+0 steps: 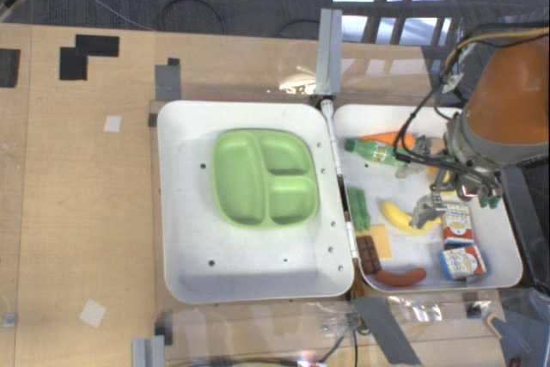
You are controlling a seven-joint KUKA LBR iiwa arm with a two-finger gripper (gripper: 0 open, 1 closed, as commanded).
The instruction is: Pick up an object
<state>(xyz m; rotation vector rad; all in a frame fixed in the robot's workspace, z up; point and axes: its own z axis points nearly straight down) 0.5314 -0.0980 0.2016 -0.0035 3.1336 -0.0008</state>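
The right bin (507,266) holds several small items. A yellow banana (397,214) lies near its middle. A green bottle (375,150) lies tipped over at the back, with an orange carrot (382,137) behind it. My gripper (432,207) hangs low over the banana's right end, just left of a red and white carton (457,222). The arm's grey wrist and orange band (511,94) cover the bin's back right part.
A blue and white carton (461,261) stands at the front right. A red sausage (400,276), a brown chocolate bar (368,252) and a green block (357,208) lie along the bin's left and front. The left bin (185,262) holds a green divided plate (263,177).
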